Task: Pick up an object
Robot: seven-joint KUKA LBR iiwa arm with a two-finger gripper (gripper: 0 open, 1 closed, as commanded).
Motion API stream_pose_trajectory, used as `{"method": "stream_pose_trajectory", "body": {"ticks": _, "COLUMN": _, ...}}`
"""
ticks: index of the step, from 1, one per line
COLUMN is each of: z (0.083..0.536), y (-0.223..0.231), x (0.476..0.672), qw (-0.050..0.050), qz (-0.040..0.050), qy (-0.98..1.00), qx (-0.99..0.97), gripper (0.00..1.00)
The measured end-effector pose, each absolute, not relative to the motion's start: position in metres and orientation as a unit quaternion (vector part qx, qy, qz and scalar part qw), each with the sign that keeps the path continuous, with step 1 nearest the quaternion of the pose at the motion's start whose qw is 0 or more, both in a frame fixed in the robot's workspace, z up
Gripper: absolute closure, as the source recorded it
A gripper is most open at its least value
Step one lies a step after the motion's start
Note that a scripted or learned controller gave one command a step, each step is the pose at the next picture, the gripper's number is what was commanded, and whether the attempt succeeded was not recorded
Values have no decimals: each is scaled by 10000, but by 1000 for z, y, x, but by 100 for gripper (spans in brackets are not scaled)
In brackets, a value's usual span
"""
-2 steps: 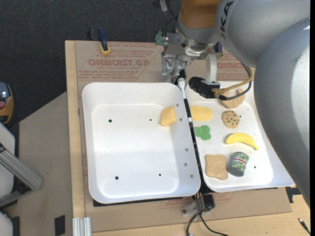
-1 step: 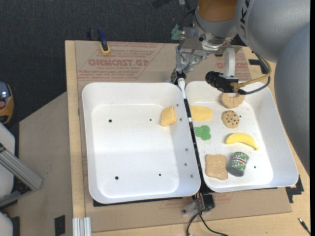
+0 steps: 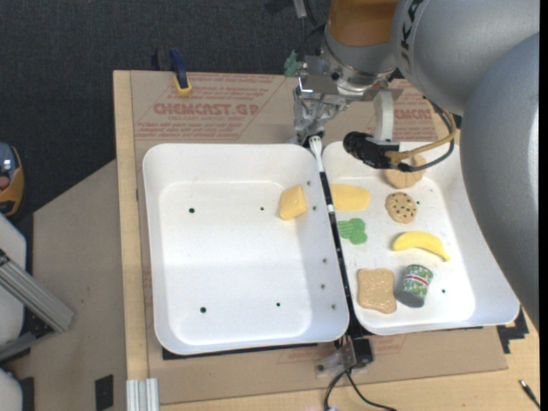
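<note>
Above the back end of the wall between the two bins, gripper [image 3: 313, 134] hangs with nothing between its fingers; can't tell whether it's open or shut. Every candidate lies toward the camera from it. Nearest: yellow wedge [image 3: 292, 202] in left bin [image 3: 171, 165], just left of the divider, long axis roughly upright in view. Right bin [image 3: 462, 315] holds yellow slice [image 3: 349, 198], cookie [image 3: 400, 206], banana [image 3: 421, 245]. Arm [image 3: 462, 32] reaches in from the right, wrist pointing down.
</note>
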State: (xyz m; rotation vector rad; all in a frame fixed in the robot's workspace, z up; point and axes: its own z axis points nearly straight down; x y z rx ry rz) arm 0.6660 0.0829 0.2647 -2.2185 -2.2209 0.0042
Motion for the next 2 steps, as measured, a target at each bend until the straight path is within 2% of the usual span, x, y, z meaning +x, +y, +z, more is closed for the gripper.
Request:
{"method": "stream_pose_trajectory", "body": {"ticks": 1, "z": 266, "y": 70, "x": 666, "qw": 4, "qz": 8, "qy": -7066, "qx": -7076, "gripper": 100}}
{"method": "stream_pose_trajectory", "body": {"ticks": 2, "z": 278, "y": 82, "x": 667, "qw": -13, "qz": -15, "qy": -7075, "qx": -7067, "gripper": 100}}
